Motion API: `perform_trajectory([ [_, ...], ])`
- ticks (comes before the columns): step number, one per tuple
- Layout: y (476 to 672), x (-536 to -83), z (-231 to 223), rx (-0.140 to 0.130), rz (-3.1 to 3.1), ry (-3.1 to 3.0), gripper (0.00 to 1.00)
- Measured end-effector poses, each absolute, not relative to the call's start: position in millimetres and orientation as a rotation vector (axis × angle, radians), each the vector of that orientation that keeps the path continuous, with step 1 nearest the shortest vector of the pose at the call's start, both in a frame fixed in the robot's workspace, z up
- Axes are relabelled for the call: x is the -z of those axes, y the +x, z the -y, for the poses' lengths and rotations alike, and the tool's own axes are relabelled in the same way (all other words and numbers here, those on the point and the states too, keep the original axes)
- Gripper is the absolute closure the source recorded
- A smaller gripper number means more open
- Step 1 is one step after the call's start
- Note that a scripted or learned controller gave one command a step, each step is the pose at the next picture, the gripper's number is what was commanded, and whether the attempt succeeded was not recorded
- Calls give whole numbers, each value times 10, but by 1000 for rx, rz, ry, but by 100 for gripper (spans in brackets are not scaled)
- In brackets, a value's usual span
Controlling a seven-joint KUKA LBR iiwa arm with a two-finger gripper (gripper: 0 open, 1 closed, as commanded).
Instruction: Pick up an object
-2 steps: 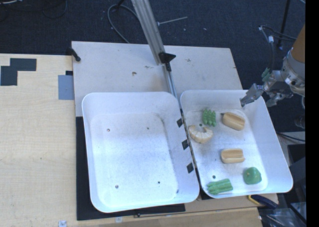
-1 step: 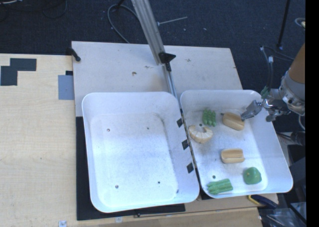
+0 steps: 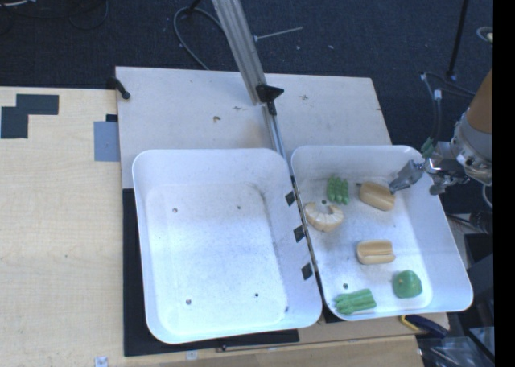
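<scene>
The right bin (image 3: 451, 257) holds several small food-like objects: a green ridged piece (image 3: 337, 190), a tan roll (image 3: 376, 195), a pale croissant shape (image 3: 323, 216), a tan bun (image 3: 375, 252), a green round piece (image 3: 407, 283) and a green flat piece (image 3: 355, 302). My gripper (image 3: 422, 172) hangs at the bin's upper right edge, just right of the tan roll. Its fingers stand apart with nothing between them.
The left bin (image 3: 153, 220) sits beside the right one, joined by black clips. A silver aluminium rail (image 3: 241, 39) slants over the board behind the bins. Cables lie on the dark floor at the back.
</scene>
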State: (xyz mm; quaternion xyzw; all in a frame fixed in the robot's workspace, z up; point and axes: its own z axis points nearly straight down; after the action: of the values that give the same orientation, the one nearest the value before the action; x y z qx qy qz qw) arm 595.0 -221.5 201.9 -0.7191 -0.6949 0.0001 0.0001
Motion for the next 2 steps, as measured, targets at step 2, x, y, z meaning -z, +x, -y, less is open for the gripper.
perform_trajectory([
  [2, 5950, -2019, 2215, 0, 2183, -2259, 0],
])
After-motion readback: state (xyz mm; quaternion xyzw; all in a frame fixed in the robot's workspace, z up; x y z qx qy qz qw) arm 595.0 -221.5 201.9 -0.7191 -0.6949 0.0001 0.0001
